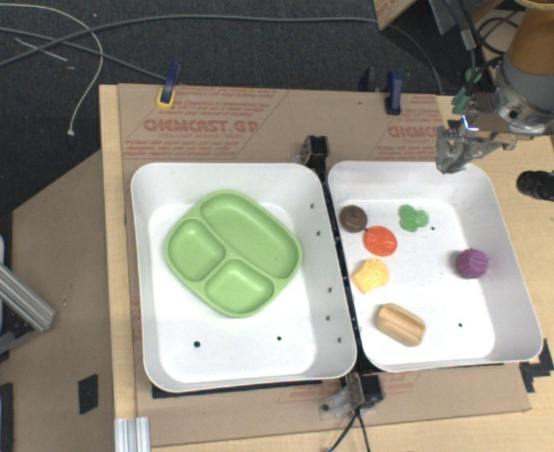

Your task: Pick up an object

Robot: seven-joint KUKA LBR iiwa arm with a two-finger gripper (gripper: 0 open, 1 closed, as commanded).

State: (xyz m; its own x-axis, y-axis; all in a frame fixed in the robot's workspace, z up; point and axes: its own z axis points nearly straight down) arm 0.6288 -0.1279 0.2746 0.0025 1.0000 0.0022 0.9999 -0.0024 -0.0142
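arm (pixel 541 36): cut off by top and right edges | gripper (pixel 454 153): finger state too small to tell

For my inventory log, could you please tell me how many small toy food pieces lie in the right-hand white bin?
6: brown round piece, green piece, orange-red piece, yellow piece, purple ball, tan loaf.

open floor mid right bin (pixel 503 323), purple ball (pixel 472 263) apart, others clustered left

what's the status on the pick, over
Gripper over the right bin's far rim, holding nothing. Six items lie in that bin, nearest the green one. Nothing in the way.
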